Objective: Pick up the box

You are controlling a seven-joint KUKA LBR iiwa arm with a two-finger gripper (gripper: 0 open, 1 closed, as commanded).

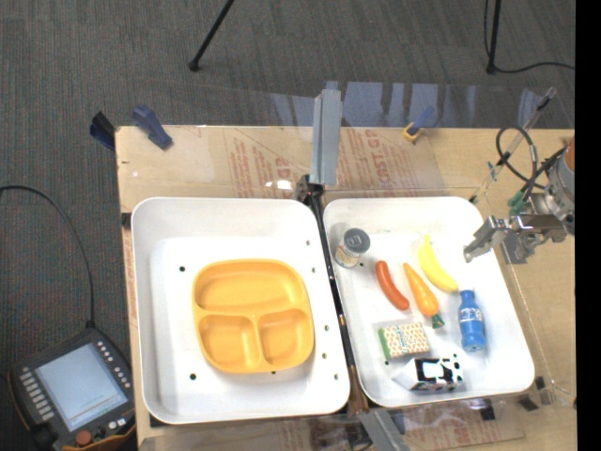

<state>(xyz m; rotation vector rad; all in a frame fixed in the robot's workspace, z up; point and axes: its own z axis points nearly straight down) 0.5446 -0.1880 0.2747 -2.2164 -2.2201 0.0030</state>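
The box [406, 338] is small, with a green edge and an orange-speckled top. It lies flat in the front part of the right bin [488, 216]. My gripper [498, 242] hangs over that bin's right rim, well behind and to the right of the box. It is open, and nothing sits between its fingers. The arm's wrist with its cables enters from the right edge.
A black-and-white carton [434, 372] lies just in front of the box, and a blue bottle [471, 320] to its right. Behind the box lie a carrot [423, 291], a red sausage [392, 285], a banana [437, 264] and a small can [354, 244]. The left bin [160, 224] holds a yellow divided plate [252, 314].
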